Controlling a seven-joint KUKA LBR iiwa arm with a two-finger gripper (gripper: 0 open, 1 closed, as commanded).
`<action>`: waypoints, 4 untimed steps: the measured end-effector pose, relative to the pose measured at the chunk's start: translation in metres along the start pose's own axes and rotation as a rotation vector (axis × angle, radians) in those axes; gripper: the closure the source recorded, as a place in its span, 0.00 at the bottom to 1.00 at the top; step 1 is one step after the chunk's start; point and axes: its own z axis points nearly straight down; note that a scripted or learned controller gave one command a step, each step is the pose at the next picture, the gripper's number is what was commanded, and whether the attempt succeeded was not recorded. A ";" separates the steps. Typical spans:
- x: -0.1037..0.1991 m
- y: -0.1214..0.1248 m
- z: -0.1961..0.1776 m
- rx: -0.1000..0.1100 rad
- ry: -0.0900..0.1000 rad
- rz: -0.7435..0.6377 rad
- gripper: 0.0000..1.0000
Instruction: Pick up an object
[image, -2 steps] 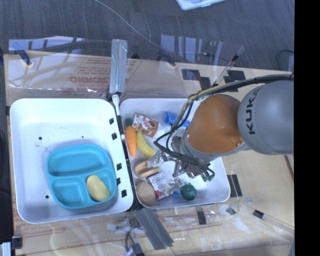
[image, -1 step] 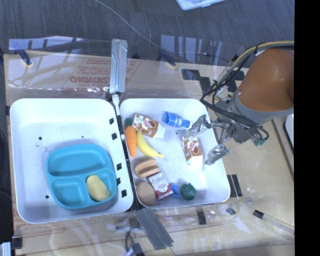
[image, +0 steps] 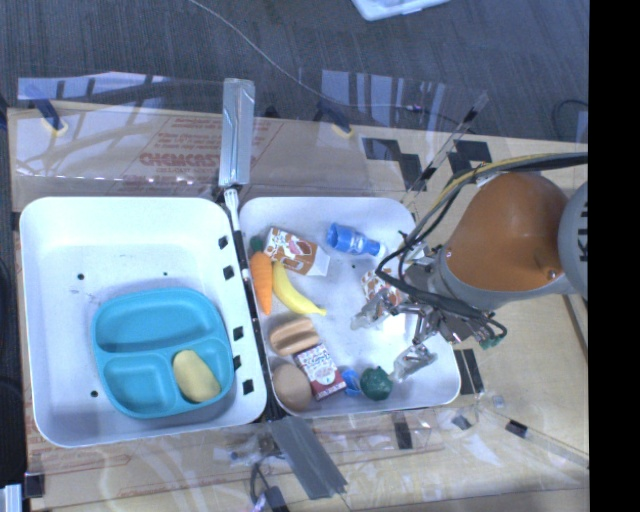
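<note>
Camera view counts one banana (image: 296, 293), one carrot (image: 262, 282), one blue bottle (image: 352, 240); gripper (image: 400, 325) at 3 o'clock, grip state unclear

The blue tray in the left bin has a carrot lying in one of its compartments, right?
Not quite. In the camera view the blue tray in the left bin holds a yellow potato-like lump in one compartment. The carrot lies in the right bin.
</note>
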 end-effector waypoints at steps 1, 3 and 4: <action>0.004 0.002 -0.074 0.011 -0.009 0.103 0.00; -0.023 0.006 -0.007 0.004 -0.010 0.971 0.00; -0.014 0.033 0.063 0.003 -0.016 1.303 0.00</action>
